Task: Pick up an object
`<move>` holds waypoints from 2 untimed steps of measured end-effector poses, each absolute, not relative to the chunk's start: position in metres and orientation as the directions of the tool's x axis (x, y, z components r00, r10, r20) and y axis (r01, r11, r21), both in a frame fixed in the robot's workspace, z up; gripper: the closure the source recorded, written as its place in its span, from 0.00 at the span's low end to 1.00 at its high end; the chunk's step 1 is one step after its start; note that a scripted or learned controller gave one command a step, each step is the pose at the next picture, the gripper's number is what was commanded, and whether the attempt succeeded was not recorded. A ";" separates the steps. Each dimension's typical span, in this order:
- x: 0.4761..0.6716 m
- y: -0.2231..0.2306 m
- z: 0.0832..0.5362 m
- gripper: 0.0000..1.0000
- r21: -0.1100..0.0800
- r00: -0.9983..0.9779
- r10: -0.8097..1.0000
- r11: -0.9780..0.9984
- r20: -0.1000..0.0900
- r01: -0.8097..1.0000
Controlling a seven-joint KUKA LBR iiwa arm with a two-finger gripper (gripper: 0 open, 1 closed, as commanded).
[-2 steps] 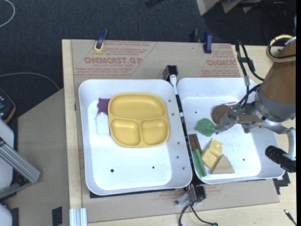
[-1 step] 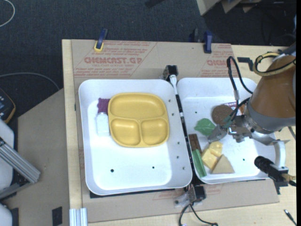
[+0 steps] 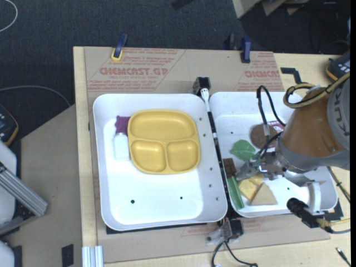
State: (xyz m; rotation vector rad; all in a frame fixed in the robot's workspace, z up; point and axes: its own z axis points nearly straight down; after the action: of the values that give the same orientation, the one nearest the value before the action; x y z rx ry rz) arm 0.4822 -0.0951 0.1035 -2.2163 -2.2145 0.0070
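At the near edge of your counter [image 3: 167, 243], a small black clamp with loose wires [image 3: 231, 230] sits just below the seam where the two white bins meet. Above it on your left is the left bin [image 3: 161, 204], which carries a yellow divided plate [image 3: 164, 139] lying flat in its upper half, with a purple object [image 3: 122, 124] and a small white object [image 3: 120, 147] tucked against the plate's left edge. The right bin [image 3: 233, 107] holds the clutter you care about: a pale yellow wedge-shaped piece [image 3: 258, 192] near the bin's front, a green strip [image 3: 234, 192] lying along the bin's left wall, a green leaf-shaped item [image 3: 243, 149] farther back, and a brown round object [image 3: 259, 134] just behind that, partly covered by the arm. You see the arm [image 3: 314, 132] reaching in from the right, its orange band and grey wrist hanging over the right bin's middle. The claw [image 3: 257, 171] points down and left, low over the spot between the leaf-shaped item and the yellow wedge, close to both. You cannot tell how far its fingers are parted, since the metal tips blur into the items beneath them, and you cannot see any object clearly caught between them. A black cable [image 3: 267, 107] loops from the wrist across the back of the right bin.
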 end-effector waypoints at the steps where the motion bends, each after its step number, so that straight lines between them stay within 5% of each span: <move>1: 0.484 -0.095 0.087 0.00 0.001 0.001 1.000 -0.001 0.002 1.000; 2: 0.486 -0.093 0.099 1.00 0.008 0.000 1.000 0.000 0.004 1.000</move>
State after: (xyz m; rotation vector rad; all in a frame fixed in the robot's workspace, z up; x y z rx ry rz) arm 0.4858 -0.0932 0.0988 -2.2234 -2.2232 -0.0135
